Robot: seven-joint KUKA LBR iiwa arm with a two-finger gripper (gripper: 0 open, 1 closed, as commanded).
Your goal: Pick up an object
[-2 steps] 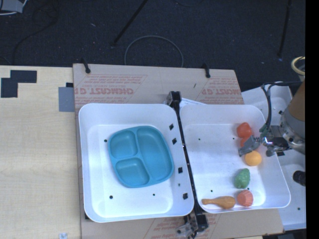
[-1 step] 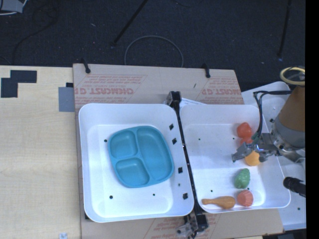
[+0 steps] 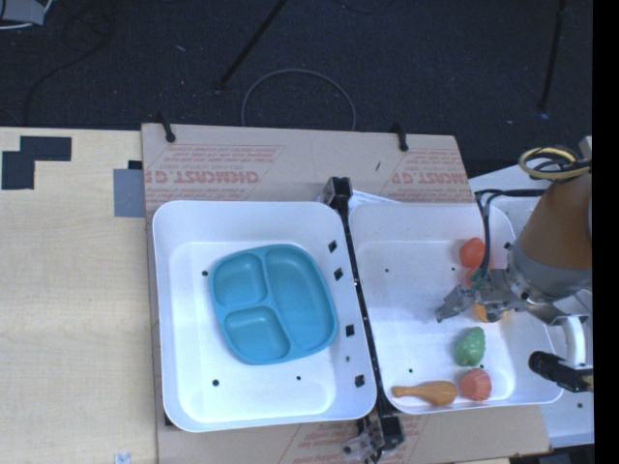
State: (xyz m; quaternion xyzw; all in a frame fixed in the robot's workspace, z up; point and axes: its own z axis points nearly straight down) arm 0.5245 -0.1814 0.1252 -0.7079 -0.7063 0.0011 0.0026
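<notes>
Near edge first: right bin (image 3: pixel 426 235), front wall. A tan drumstick-shaped piece (image 3: pixel 427 391) lies flat there at about 6 o'clock in the bin. Its long axis runs 9-to-3 across the view, thin end toward 9, fat end toward 3. Just beside the fat end, at its 3 o'clock, sits a round orange-red ball (image 3: pixel 475 385); can't tell if they touch.

Above the ball, at its 12 o'clock: a green lumpy item (image 3: pixel 470 346), roughly upright oval, long axis 12-to-6. It is near the ball, with a small gap.

Next back: the gripper (image 3: pixel 455 307), coming in from 3 o'clock on the grey wrist. The arm (image 3: pixel 561 230), orange-brown in this view, sits over the bin's right rim. The fingers (image 3: pixel 447 309) point toward 8–9 o'clock, low over the bin floor near mid-bin. A small orange bit shows by the wrist, too small to identify. Can't tell whether the jaws are apart or closed, and nothing visibly sits between them.

At the gripper's 1 o'clock, near the bin's right wall: another orange-red round piece (image 3: pixel 472 252), partly behind the wrist hardware.

Left bin (image 3: pixel 184 230), at 9 o'clock of all this: a blue divided plate (image 3: pixel 274 303) with three compartments lies flat and centred, long axis tilted roughly 11-to-5.

Both bins sit on a cardboard sheet (image 3: pixel 290 167) with red print.
</notes>
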